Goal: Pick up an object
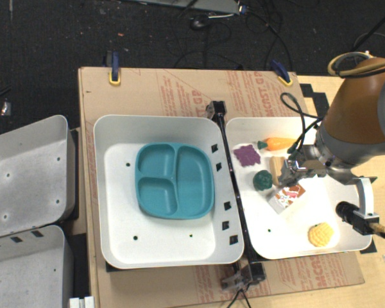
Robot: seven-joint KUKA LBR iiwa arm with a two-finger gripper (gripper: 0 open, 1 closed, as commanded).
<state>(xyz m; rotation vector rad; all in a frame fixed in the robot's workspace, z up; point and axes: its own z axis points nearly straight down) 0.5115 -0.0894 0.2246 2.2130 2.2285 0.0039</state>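
1. Two-finger gripper [286, 175] hangs low in the right white bin [346, 246]; whether it grips anything, I cannot tell
2. Small red-and-white carton [286, 197] lies just at its 6 o'clock, dark green round toy [263, 180] at 9; crowding could cause a glancing miss

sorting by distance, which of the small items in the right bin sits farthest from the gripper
The yellow round item, near the right bin's front edge. The purple piece, carrot, dark green ball and small carton all cluster around the gripper.

Red printed lettering on the cardboard sheet [179, 92], upside down and too faint to read
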